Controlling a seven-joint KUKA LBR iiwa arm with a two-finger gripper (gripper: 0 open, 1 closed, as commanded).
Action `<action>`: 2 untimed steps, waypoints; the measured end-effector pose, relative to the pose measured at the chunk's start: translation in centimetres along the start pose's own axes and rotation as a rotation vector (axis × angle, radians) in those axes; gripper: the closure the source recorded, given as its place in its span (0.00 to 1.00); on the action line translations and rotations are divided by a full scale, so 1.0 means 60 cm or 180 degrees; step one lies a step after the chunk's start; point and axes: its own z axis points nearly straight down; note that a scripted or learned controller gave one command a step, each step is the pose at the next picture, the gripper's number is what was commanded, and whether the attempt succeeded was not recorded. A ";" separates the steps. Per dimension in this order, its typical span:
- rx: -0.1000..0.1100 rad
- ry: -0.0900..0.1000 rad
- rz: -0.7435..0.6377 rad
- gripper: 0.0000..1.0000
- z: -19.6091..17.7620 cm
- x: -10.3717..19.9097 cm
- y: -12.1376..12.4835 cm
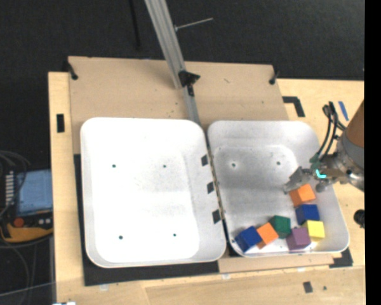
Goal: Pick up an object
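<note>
Camera view:
- Desk (254, 88): pale wood board, flat and matte, carrying two shallow trays side by side.
- Left tray (92, 170): white, smooth plastic, rounded corners, a few small dark dots on its floor.
- Right tray (241, 145): same make, its floor greyed by scuffing; the blocks are gathered in its near right corner.
- Blocks: small hard cubes, plain-coloured. An orange block (302, 195) lies just under the tool; a blue block (307, 212) and a yellow block (315, 229) lie nearer; a purple block (298, 237), green block (280, 223), second orange block (267, 233) and second blue block (247, 237) run along the near wall.
- Tool (303, 178): grey metal, set low at the upper orange block; whether it is released or clenched cannot be told.
- Step in hand, as judged: closing on the upper orange block. A square descent on opposite flat faces is advised, with the blue neighbour kept clear.
</note>
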 end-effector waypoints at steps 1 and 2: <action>-0.0014 -0.0004 0.0002 0.00 -0.003 0.000 0.002; 0.0004 -0.0012 0.0013 0.00 0.089 -0.016 0.010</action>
